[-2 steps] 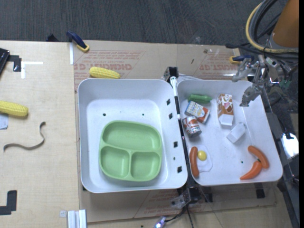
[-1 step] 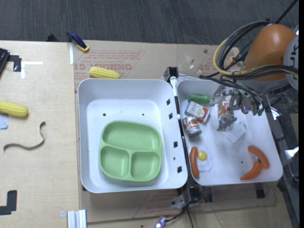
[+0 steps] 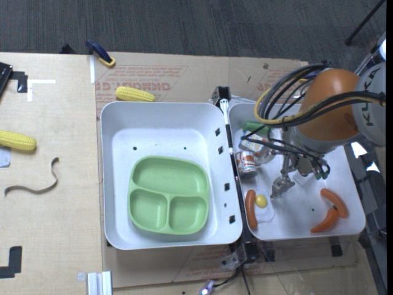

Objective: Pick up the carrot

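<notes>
While the gripper point(image 3: 279, 188) hovers low over the right bin point(image 3: 353, 229), its fingers look nearly closed and hold nothing. The carrot point(image 3: 325, 220) lies down and to the right of them, well apart, beside a sausage point(image 3: 335, 201), so no grasp has begun.

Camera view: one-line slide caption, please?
End effector hangs over the right bin, up-left of the carrot; a green divided plate sits in the left bin.
</notes>
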Available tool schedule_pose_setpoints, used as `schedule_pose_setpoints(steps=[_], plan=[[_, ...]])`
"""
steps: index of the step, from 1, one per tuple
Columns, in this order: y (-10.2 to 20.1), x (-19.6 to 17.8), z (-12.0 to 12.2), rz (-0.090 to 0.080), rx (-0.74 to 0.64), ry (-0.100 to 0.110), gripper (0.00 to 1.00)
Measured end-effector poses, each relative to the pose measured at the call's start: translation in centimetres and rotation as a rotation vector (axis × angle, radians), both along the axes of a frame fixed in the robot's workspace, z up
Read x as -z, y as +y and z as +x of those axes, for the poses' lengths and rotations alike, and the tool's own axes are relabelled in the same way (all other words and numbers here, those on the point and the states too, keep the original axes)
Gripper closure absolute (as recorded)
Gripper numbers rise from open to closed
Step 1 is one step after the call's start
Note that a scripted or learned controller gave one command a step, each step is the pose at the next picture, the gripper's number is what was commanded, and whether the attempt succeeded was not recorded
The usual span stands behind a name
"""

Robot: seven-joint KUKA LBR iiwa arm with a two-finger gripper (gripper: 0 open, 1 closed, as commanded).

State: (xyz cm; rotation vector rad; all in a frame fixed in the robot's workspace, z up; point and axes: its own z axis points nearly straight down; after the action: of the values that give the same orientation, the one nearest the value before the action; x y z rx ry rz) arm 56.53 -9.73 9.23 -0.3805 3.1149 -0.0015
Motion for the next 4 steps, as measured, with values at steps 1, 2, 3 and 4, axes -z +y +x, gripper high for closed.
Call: schedule_pose_setpoints(steps=[1,2,3,4], plan=[[-0.1,0.0,-5.9,-0.003,-0.130,0.001,0.00],[-5.8,-0.6,-2.9,-0.001,-0.313,-0.004,0.00],[-11.6,-0.3,-6.9,0.007,-0.254,-0.009,0.00],[-3.0,0.0,-6.3,0.002,-0.195,0.000,0.00]])
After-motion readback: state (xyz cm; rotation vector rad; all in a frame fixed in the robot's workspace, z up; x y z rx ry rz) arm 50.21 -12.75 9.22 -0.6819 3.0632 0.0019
